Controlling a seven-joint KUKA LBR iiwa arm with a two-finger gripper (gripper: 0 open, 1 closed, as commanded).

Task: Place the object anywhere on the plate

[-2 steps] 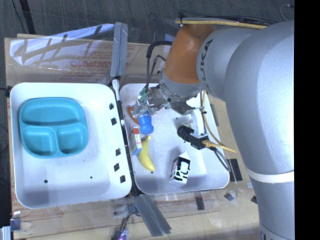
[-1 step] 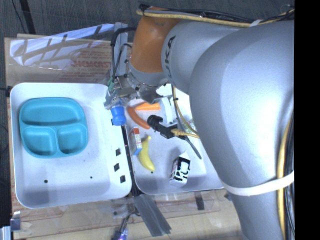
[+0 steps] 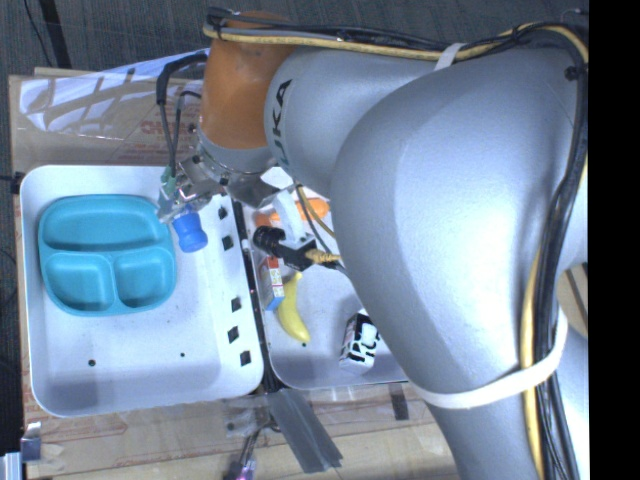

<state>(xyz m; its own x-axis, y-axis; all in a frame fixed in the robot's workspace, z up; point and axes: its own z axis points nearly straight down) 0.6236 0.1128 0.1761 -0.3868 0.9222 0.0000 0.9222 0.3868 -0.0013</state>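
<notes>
Arm (image 3: 420,188): a large grey body is seen reaching in from the right and covering much of the right bin; an orange band (image 3: 235,93) sits above the wrist, and black and yellow cables are run along its upper edge.

Gripper (image 3: 180,208): it is found over the left bin, just beside the plate's right edge, near the bin's upper right part. How far the fingers are parted cannot be told, since they are small and partly masked by the wrist.

Blue object (image 3: 189,232): a small blue cylinder-like piece is seen right at the gripper's tip, touching or nearly touching the plate's right rim. Whether it is clamped between the fingers cannot be told.

Plate (image 3: 105,253): a blue plate with three compartments, one wide at the top and two smaller below, is laid in the left half of the left bin.

Left bin (image 3: 130,378): white and shallow; its lower part is bare.

Right bin (image 3: 320,368): white, mostly hidden by the arm.

Banana (image 3: 293,310): a yellow banana is laid in the right bin close to the wall shared with the left bin.

Black-and-white item (image 3: 361,340): it is set in the right bin, right of the banana, at the arm's edge.

Orange item (image 3: 312,208): it is partly shown under the arm in the upper right bin.

Bench (image 3: 90,108): wooden, seen around the bins.
</notes>
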